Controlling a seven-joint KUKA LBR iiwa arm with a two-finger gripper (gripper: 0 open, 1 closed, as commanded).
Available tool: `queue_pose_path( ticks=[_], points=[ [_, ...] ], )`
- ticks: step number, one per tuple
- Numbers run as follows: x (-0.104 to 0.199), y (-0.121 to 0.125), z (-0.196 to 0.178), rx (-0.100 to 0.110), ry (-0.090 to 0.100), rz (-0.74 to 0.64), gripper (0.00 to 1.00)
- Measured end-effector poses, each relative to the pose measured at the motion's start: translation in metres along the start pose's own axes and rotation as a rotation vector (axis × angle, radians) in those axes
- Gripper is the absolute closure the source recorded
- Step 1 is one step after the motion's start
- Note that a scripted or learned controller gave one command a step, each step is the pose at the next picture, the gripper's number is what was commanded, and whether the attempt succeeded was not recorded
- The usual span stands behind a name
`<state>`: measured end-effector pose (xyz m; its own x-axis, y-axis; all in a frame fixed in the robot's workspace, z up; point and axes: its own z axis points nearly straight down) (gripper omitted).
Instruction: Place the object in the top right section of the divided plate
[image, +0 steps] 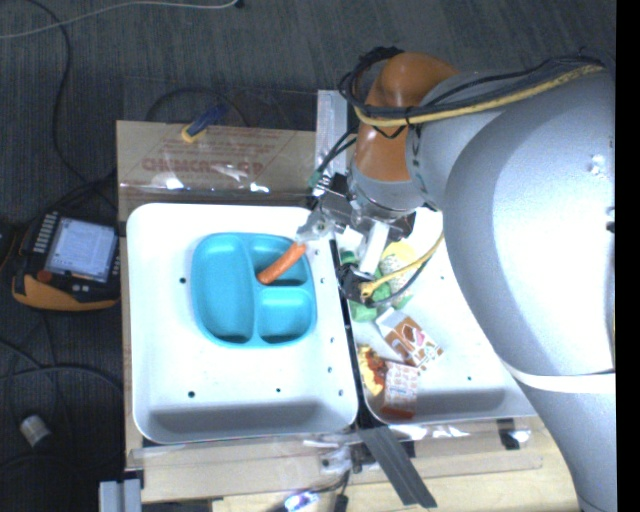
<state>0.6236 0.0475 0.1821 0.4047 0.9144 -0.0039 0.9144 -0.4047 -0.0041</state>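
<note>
While the carrot (281, 263) lies across the plate (228, 300)'s top right rim below the gripper (322, 222), whose grip I cannot tell, I'd lower straight and release gently.

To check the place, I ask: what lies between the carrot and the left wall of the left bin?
In the camera view, the blue divided plate lies between the carrot and the left bin wall.
</note>
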Motion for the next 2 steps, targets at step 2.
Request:
queue_pose_path(
  ticks=[2],
  points=[
    [-0.015,0.055,-0.087,-0.003,-0.001,0.228,0.0]
  ],
)
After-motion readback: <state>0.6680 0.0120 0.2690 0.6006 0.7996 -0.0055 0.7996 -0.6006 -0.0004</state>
